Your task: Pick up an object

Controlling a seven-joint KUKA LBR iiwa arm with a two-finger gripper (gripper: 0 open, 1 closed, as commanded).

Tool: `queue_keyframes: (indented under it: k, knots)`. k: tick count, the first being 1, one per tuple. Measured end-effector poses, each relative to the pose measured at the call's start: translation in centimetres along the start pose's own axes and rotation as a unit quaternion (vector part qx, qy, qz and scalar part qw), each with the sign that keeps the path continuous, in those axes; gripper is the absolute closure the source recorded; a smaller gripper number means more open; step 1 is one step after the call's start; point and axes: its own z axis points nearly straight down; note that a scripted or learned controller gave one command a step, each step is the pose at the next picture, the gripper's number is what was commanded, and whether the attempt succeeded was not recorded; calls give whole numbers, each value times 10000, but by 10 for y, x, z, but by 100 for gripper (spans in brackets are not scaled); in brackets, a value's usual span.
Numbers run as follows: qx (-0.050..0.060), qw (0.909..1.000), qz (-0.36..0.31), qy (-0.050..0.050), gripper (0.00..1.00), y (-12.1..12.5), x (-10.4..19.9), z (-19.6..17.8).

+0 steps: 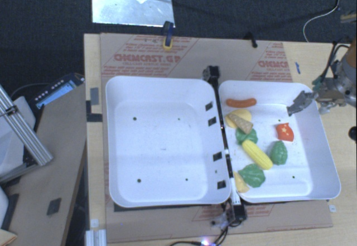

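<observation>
While its grip state is unclear, the tool (299, 103) hovers over the right bin (321, 128).

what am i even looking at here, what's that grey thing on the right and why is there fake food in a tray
This is one camera fixed above a bench, looking down at a slant. The grey thing is a robot arm reaching in from the right; its end effector hovers over the right bin's upper right corner and holds nothing visible. Its job is to pick up an object. The right bin holds toy food: a sausage, a corn cob, a red piece, several green pieces such as one at, and a yellow wedge. The left bin sits beside it.
</observation>
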Motion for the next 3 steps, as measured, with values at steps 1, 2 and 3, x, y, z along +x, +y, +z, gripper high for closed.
queue_keyframes:
  k: [1, 2, 3]
  knots:
    - [31, 10000, -18, 13, 0, 51, 6, 181]
    - [36, 10000, 13, 17, 0, -21, 33, 173]
    - [21, 10000, 35, 2, 0, -75, -12, 172]
